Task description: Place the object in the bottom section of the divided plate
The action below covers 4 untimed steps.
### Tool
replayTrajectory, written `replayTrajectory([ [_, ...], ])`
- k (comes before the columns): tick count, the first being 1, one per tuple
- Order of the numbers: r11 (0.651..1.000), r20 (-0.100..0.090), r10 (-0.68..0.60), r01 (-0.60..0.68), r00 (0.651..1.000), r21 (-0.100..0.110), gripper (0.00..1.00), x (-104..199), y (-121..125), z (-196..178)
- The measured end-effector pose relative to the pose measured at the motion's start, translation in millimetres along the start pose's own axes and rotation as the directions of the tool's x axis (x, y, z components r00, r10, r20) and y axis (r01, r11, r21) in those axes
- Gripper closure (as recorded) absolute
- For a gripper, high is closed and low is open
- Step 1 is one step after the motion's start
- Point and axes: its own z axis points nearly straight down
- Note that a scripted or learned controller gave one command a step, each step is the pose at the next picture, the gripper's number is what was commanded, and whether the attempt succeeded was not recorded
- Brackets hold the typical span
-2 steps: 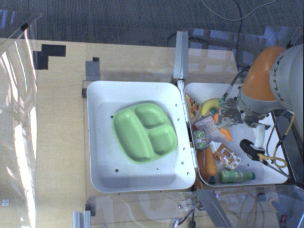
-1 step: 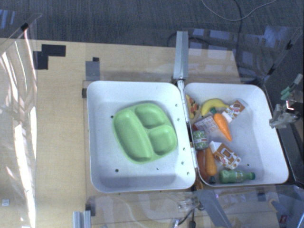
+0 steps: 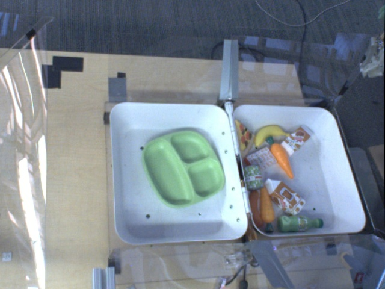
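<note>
In the left bin (image 3: 120, 221) the green divided plate (image 3: 183, 167) is seen, with all three sections bare, so the task is judged not yet begun. Right of the plate, in the right bin (image 3: 343, 179), a banana (image 3: 269, 133), a carrot (image 3: 282, 160), a green bottle (image 3: 299, 223) and small cartons (image 3: 284, 197) are heaped. Which one is the object cannot be told. A piece lying free of its neighbours is best chosen and lowered over the plate's bottom section. The state of the claw cannot be told. The writing on the cartons is too small to be read.

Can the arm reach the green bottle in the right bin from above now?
Probably yes. The green bottle lies on its side near the right bin's front wall, with nothing on top; only a carton lies close behind it.
</note>
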Motion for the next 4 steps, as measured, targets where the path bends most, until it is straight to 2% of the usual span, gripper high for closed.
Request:
replayTrajectory([
  [1,0.989,0.0,0.147,-0.147,0.989,0.002,1.0,81,15,1],
  [2,0.991,-0.001,0.136,-0.136,0.991,-0.003,1.0,84,16,-12],
  [3,0.967,0.0,0.253,-0.253,0.967,0.002,1.0,87,-15,1],
  [4,0.97,-0.002,0.244,-0.244,0.97,-0.002,1.0,89,-14,-12],
])
